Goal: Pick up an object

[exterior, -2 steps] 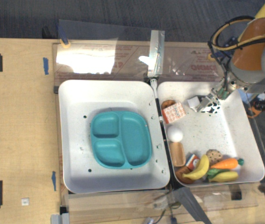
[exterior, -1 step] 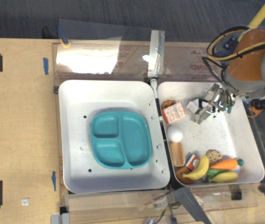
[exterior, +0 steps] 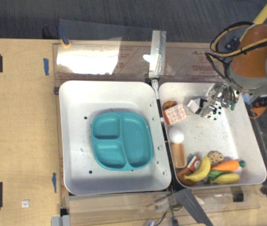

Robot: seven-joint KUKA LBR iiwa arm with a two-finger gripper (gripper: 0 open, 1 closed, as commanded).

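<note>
Arm: the grey arm with its orange band [exterior: 252, 51] enters at the upper right of the frame, black and yellow cables looped above it.
Jaws: the metal two-finger gripper [exterior: 212, 106] hangs low over the upper part of the right shallow white bin [exterior: 246, 140]; whether the jaws are open or closed cannot be told, as the tip is a blur of metal and black dots.
Right bin contents: a small red-and-white patterned box [exterior: 174, 113] at upper left, just left of the gripper; below it a white ball [exterior: 176, 137]; below that a tan bread-like roll [exterior: 178, 155].
Lower right cluster: a yellow toy banana [exterior: 200, 170], a speckled brown cookie [exterior: 214, 157], an orange toy carrot [exterior: 227, 165] and a yellow-green piece [exterior: 225, 177] lie touching along the bin's lower edge.
Left bin: the left shallow white bin [exterior: 72, 126] holds a teal plastic three-compartment plate [exterior: 122, 140] near its middle.
Counter: the light wooden counter [exterior: 15, 126] spreads across the left of the frame, with black corner marks and blue tape bits.
</note>
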